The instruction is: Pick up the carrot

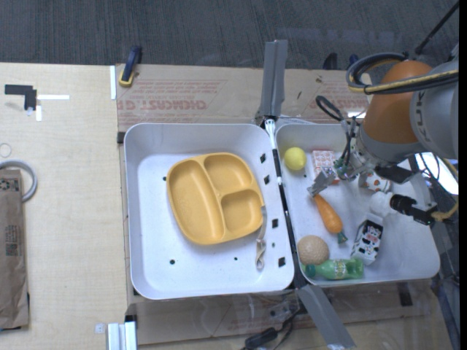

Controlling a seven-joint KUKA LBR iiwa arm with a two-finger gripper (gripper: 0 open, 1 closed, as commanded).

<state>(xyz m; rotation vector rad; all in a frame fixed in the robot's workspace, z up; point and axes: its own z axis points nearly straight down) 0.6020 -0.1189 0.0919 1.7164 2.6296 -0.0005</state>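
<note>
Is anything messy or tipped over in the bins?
Nothing is spilled or broken. The small black-and-white carton lies tilted on its side in the right white bin, and the green plastic bottle lies flat along its front wall. The orange carrot lies slanted, below the end effector.

In the right bin (430,265) the pincer (326,181) hangs just above the carrot's (329,214) upper end. A lemon (295,158) sits nearby; a green bottle (337,270) lies along the front wall. The left bin (139,195) holds a yellow divided plate (215,196).
</note>
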